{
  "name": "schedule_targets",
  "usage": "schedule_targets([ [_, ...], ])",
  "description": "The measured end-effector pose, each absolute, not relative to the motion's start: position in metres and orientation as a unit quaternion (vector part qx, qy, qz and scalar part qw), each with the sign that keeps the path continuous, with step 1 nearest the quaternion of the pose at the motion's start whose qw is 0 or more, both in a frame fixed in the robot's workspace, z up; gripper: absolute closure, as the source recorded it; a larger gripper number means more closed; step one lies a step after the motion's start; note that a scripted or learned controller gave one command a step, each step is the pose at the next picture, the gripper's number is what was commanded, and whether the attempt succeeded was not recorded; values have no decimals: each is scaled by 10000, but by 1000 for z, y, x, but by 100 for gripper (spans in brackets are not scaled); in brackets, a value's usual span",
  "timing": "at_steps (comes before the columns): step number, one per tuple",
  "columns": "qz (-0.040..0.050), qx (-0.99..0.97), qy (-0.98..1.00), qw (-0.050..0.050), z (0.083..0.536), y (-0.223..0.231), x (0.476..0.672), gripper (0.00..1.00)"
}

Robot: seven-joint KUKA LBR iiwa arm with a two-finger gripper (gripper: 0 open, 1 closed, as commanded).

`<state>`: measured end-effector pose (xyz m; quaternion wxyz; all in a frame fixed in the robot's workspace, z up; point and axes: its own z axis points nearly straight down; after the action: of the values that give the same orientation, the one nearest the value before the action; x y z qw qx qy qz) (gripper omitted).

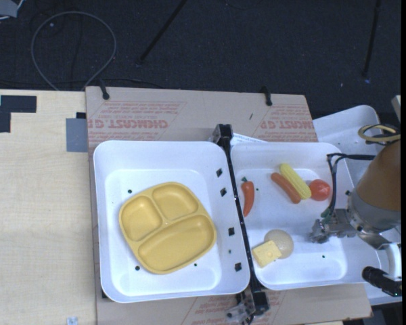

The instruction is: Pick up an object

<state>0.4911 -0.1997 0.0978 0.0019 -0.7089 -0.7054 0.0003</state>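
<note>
Hand: low in right bin, grip state unreadable. Nearest item: pale round piece. Advice: centre above it, descend straight, avoid yellow block.

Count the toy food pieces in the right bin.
6: chili pepper by the divider; sausage and corn touching at the far side; tomato beside them; cheese wedge against a pale round piece near front. The arm may hide more.

A light wooden table carries a flat sheet of brown printed cardboard. On the cardboard, two shallow white bins sit side by side, touching: the left bin and, just beside it, the right bin.
</note>
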Motion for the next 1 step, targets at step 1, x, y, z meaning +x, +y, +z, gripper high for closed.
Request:
schedule_targets([
  [1, -2, -7090, -7052, -4, 142, -201, 486, 100],
])
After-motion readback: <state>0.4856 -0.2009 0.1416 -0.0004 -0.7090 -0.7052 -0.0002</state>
